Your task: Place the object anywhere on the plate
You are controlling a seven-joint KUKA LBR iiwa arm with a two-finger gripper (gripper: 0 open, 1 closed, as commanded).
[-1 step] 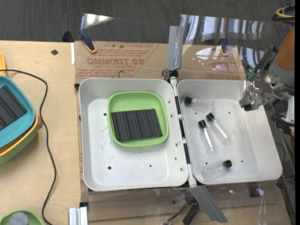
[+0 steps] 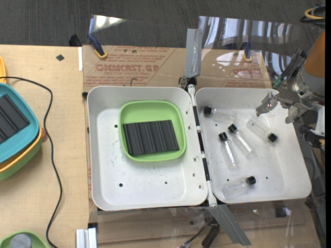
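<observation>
Hovering over our right bin's (image 2: 289,187) far-right corner — gripper (image 2: 278,105), jaws apart, nothing held; vials (image 2: 241,140) loose below; green plate (image 2: 178,112) waits left.

cardboard sheet (image 2: 135,65) | red print | partly legible: "CHEMCAST GP"

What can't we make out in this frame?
- Tool, camera view: small and cluttered against the right bin; finger state unreadable.
- Clear vials: transparent on white, so their outlines and count are uncertain; the black caps show best.
- Arm: cut off by the right edge.
- Stacked plates: cut off by the left edge.
- Green plate: its centre is covered by a dark ribbed insert.
</observation>
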